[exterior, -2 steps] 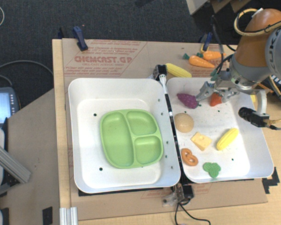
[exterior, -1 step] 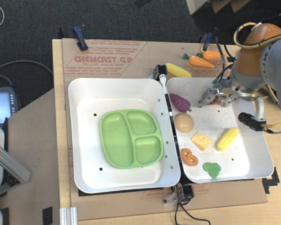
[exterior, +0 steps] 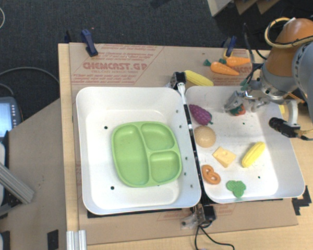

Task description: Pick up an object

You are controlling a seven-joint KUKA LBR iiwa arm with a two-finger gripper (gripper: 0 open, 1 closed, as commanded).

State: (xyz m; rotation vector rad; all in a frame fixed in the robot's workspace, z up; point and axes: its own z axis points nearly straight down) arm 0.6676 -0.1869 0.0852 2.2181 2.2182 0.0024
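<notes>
A green sectioned plate (exterior: 146, 153) lies in the left bin (exterior: 94, 103), well to the left of the gripper (exterior: 239, 104) and nearer the camera. Past the divider between the bins, a purple bunch of grapes (exterior: 200, 113) sits in the right bin (exterior: 287, 160) just left of the gripper, with a round beige bun (exterior: 204, 136) below it. Further toward the front edge lie an orange pretzel (exterior: 211, 175), a yellow wedge of cheese (exterior: 224, 156) and a green broccoli piece (exterior: 236, 187) — all well apart from the tool. A yellow corn cob (exterior: 253, 154) rests almost straight below the gripper, nearer the camera. The gripper itself hangs low over the far part of the right bin; something small and red (exterior: 240, 109) shows right at its tip — whether the fingers are apart, together or clamped on it cannot be told. Outside the bins, a second corn cob (exterior: 198, 78) lies up-left of the gripper and two carrots (exterior: 229, 65) just beyond it.
</notes>
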